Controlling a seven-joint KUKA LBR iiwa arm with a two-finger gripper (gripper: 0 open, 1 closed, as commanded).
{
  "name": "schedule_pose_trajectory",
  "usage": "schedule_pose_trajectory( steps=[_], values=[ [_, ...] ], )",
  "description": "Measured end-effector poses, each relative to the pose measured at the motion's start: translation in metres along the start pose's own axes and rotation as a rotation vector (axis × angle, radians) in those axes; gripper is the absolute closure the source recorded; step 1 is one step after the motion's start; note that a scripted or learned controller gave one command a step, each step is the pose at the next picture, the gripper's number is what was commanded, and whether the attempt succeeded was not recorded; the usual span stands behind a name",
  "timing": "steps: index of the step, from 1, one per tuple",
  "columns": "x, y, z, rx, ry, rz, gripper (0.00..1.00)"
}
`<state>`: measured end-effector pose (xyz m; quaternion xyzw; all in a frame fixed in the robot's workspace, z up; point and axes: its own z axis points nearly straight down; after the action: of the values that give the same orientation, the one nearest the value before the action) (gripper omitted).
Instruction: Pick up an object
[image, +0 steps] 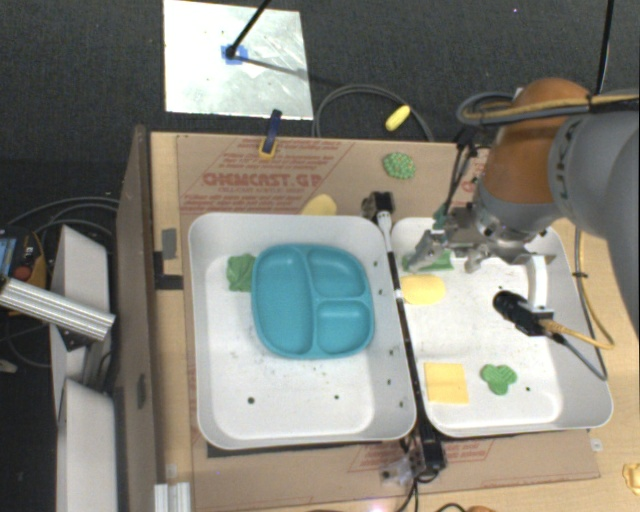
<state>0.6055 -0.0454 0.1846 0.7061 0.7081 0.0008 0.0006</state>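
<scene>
The claw (441, 258) hangs low over the far left corner of the right bin (580, 400). Its two fingers look spread apart, gripping nothing, and a small green piece (436, 264) lies on the bin floor between them. That piece seems the likeliest target.

To take it well, the claw should come straight down until both fingers bracket the piece, then close evenly. The bin's left wall is close, so the finger on that side has little room and could catch the rim. A yellow oval (422, 290) lies just beside the green piece along the same wall and could be nudged or pinched with it. Lift only after the grip is firm. The yellow square (446, 382) and a green lump (497, 377) near the front edge are well apart.
</scene>
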Motion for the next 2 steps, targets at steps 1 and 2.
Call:
schedule_pose_trajectory(
  steps=[1,2],
  values=[
    [-0.040,0.022,0.105,0.002,-0.001,0.005,0.00],
    [-0.041,0.033,0.099,-0.002,0.000,-0.001,0.00]
  ],
)
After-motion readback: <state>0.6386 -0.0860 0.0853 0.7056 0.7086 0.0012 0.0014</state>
